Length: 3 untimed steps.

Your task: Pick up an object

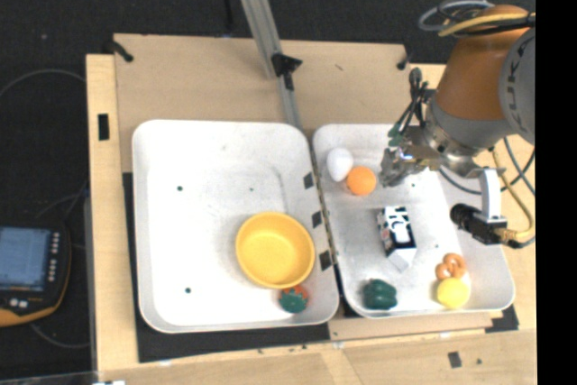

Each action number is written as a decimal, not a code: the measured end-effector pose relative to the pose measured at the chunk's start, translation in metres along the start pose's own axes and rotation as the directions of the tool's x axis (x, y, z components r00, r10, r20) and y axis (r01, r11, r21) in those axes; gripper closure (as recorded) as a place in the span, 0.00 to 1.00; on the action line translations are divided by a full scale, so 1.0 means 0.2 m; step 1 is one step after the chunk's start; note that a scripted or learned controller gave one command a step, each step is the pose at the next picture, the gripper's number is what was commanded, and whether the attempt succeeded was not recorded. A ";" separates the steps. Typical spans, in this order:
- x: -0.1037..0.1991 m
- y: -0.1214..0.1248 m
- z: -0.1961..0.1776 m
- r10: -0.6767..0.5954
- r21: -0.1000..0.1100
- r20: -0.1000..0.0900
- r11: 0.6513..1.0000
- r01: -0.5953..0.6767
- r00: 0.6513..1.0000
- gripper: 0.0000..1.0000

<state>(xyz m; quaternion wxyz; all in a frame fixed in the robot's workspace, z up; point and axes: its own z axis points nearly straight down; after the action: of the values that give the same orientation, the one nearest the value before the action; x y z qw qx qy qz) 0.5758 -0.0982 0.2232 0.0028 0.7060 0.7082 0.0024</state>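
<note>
Over right bin, gripper hovering just beside orange ball; grip state impossible to tell. Ball risking rolling away toward white egg if nudged.

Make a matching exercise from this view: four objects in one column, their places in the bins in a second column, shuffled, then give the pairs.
Objects
1. yellow bowl
2. orange ball
3. black and white box
4. yellow fruit

Places
A. near corner of the right bin, on the arm's side
B. left bin, towards its near right corner
C. middle of the right bin
D. far part of the right bin, beside the white ball, just left of the gripper

Pairs: 1-B, 2-D, 3-C, 4-A
</note>
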 end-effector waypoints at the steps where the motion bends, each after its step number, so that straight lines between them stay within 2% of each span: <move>1: 0.00 0.00 0.00 0.001 0.005 -0.001 1.000 0.000 1.000 1.00; 3: 0.52 0.06 -0.03 -0.005 0.005 -0.003 1.000 0.005 1.000 1.00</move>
<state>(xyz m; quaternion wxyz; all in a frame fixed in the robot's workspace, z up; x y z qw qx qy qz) 0.5878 0.0058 0.2293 -0.0002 0.7042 0.7100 0.0015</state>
